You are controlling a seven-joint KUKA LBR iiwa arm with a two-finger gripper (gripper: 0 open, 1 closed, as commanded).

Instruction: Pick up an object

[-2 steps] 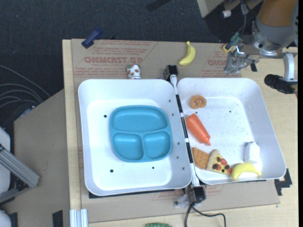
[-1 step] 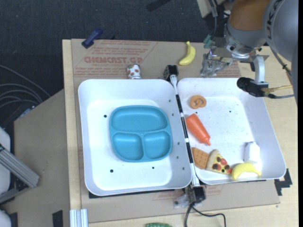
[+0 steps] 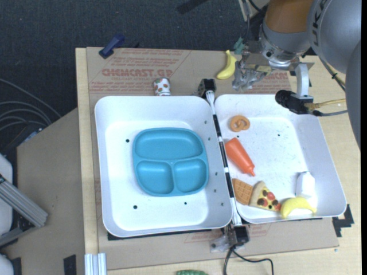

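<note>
Gripper [image 3: 248,79] hangs over the bench just beyond the 12 o'clock rim of the right bin [image 3: 321,148], with nothing held; whether the claw is spread or closed I cannot tell, since the metal at its tip blurs together. Candidates for the pick all lie in the right bin: a small pretzel [image 3: 239,123] near the rim at 11 o'clock, an orange carrot [image 3: 239,156] lying along the 9 o'clock wall, a waffle piece [image 3: 242,191] and pizza slice [image 3: 265,197] touching each other at 7 o'clock, a yellow banana [image 3: 296,206] at 6 o'clock and a white block [image 3: 305,183] just beside it. The left bin [image 3: 114,153] holds a blue divided tray [image 3: 170,160]. A second banana [image 3: 227,66] lies on the bench outside the bins, at 9 o'clock from the gripper. The carrot looks the best target: it stands apart from its neighbours and is long and narrow. A good approach would centre over its middle, turn the claw across its width, and descend straight, keeping clear of the bin wall beside it.
</note>
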